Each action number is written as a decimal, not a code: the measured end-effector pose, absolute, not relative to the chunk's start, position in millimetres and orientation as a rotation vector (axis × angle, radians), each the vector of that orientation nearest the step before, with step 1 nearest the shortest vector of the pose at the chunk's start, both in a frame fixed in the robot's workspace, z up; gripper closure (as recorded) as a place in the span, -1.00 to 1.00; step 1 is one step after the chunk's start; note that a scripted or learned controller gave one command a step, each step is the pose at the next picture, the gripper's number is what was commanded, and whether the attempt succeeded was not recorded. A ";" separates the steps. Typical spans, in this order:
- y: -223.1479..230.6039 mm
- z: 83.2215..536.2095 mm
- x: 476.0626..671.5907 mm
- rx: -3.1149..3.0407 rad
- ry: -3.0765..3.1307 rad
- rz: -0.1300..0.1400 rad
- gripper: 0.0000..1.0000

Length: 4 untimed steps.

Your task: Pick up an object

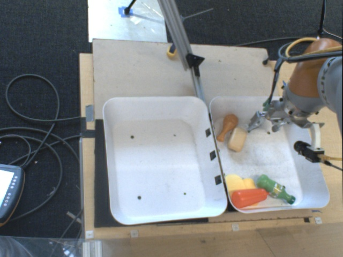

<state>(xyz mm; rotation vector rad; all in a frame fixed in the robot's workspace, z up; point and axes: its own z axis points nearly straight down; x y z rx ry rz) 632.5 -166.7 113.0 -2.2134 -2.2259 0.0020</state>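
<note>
I'm mid-approach: gripper (256, 123), jaws apparently open and empty, hovers just right of the beige block (237, 140); next, descend onto it

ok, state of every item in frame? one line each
gripper: above the right bin, nothing between its fingers
drumstick: lying in right bin, by the divider
beige block: lying right beside the drumstick
yellow piece: lying at the bin's near edge
carrot: on its side, against the yellow piece
green bottle: on its side, near edge
left bin: resting flat on the bench
</note>
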 end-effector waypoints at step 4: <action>-113.1 227.3 649.2 -2.211 -2.235 -0.007 1.00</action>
